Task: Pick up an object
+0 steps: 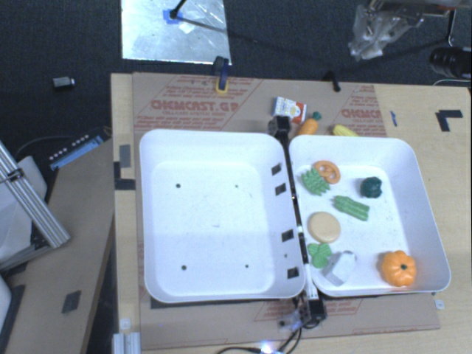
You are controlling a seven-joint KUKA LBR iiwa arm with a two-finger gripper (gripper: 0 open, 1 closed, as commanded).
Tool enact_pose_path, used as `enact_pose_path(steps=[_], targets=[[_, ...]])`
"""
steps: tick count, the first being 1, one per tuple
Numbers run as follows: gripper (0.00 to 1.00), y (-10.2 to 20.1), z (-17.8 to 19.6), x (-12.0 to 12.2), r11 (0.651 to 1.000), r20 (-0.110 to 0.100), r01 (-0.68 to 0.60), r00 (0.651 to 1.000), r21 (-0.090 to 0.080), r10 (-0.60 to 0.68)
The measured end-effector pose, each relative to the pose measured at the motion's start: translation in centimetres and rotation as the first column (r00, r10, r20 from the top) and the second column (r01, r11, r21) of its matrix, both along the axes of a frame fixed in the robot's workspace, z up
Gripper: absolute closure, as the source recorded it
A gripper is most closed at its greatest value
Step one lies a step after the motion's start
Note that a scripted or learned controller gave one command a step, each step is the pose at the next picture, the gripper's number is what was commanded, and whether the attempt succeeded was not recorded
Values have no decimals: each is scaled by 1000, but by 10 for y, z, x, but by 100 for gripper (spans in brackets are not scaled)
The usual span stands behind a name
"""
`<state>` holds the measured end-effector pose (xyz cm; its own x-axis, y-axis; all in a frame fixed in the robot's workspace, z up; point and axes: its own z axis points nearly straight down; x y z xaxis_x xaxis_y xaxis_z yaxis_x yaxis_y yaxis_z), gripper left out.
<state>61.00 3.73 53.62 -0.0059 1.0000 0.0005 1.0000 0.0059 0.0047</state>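
Camera view, from above the bench: red lettering reading "CHEMCAST GP" repeats across the brown board (pixel 192 105) under two shallow white plastic bins; the left bin (pixel 158 161) sits beside the right bin (pixel 413 168), which holds toy foods; a glossy orange pumpkin (pixel 398 267), ribbed and round, lies in its near right corner; a brown pretzel (pixel 327 171) touches a leafy green piece (pixel 315 184); a dark green broccoli floret (pixel 371 187) sits toward the far right; a bumpy green pickle (pixel 351 207) lies mid-bin above a flat tan cookie (pixel 324 227); a grey wedge (pixel 339 265) rests beside another green leaf (pixel 319 254); a carrot (pixel 307 126) and a yellow piece (pixel 344 131) lie on the board beyond the rim; the gripper (pixel 372 32) hangs blurred over dark carpet, well apart from the bins, and whether it is released or clenched cannot be told.
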Motion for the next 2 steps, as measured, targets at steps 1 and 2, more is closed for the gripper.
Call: enact_pose_path(steps=[1, 2], targets=[[100, 28, -2, -68, 1000, -5, 1, 1000, -1, -1], [100, 48, -2, -117, 1000, -4, 3, 1000, -1, -3]])
